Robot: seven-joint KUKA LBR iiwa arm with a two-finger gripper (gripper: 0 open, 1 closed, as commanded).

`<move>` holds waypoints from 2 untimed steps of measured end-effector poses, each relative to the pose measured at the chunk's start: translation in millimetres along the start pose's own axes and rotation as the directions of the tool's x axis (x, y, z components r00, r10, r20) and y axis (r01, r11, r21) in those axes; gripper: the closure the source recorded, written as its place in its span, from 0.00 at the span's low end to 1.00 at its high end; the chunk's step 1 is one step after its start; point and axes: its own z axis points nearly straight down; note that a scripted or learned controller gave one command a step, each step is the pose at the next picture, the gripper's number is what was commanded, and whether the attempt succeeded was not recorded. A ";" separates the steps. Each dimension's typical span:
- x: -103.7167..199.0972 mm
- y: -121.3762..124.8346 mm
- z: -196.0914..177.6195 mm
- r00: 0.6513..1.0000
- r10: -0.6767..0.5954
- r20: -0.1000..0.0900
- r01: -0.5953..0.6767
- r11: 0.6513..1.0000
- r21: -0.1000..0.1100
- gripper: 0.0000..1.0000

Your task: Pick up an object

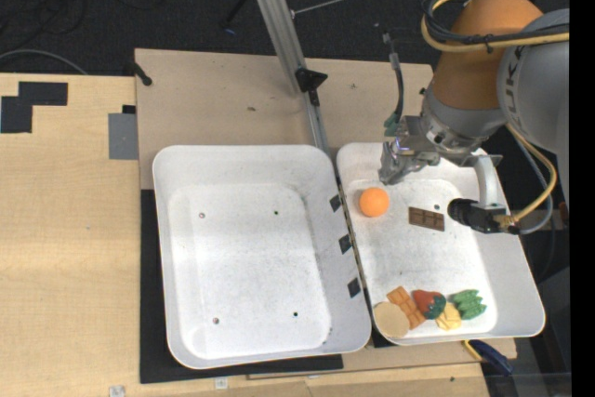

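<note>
Nearest us, a cluster of small toy foods (429, 309) lies bunched in the front corner of the right bin (521, 311), likely where they slid to rest, well apart from the arm. Further in, 1 brown block (427, 218) and 1 orange ball (374, 202) lie loose on the bin floor. We judge the ball the likeliest target: the gripper (394, 165) hangs just beyond it, holding nothing; how wide it stands we cannot tell. The left bin (177, 172) lies alongside.
</note>
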 end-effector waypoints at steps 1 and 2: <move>55.4 -17.5 -7.2 1.000 -0.001 0.000 0.001 1.000 -0.001 1.00; 114.1 -25.0 1.5 1.000 -0.002 0.000 0.002 1.000 0.000 1.00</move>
